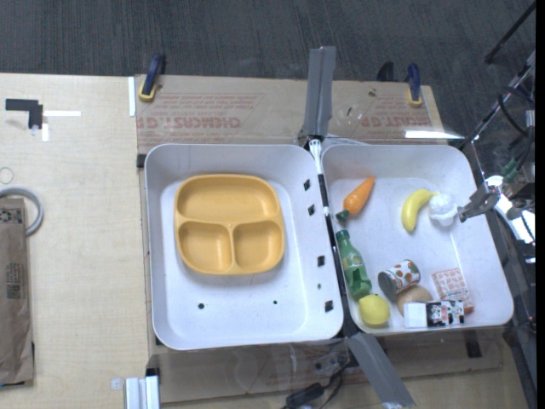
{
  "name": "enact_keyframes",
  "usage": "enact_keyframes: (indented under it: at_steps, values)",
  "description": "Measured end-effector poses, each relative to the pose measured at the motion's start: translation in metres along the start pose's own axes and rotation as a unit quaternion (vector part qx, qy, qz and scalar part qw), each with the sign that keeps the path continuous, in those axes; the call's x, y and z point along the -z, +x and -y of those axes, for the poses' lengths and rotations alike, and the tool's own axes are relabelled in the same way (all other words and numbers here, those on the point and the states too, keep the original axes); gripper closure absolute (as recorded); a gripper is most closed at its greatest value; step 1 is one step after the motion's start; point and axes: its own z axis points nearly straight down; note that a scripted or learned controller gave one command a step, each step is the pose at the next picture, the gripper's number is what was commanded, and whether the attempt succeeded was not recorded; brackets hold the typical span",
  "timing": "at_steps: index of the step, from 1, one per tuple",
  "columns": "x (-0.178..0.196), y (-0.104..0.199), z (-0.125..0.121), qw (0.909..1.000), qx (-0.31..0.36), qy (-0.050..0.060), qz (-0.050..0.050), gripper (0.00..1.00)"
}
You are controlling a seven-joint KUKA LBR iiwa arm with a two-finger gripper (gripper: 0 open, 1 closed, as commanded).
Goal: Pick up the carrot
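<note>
No grasp has been made yet; the approach is judged to be the step in hand. Nearest lies the lemon (373, 310). Farther back, left of the banana (414, 209), the carrot (358, 194) rests untouched. The hand (473, 204) is seen beyond the banana's right; its spread cannot be told, being small and blurred.

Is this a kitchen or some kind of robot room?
Probably a robot test bench, not a kitchen. Two white bins sit side by side on clamped cardboard. One holds toy-like food, such as a carrot and a banana; the other holds a yellow divided plate.
</note>
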Motion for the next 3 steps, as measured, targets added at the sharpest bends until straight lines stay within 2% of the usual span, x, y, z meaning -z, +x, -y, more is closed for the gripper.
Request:
enact_keyframes:
  at_steps: [1, 2, 3]
  values:
    - [-0.044, 0.058, -0.046, 0.9726, 0.233, -0.001, 0.000, 0.00]
    - [-0.065, 0.148, -0.079, 0.9640, 0.266, -0.001, 0.001, 0.00]
    - [-0.064, 0.163, -0.134, 0.9726, 0.232, -0.002, 0.001, 0.00]
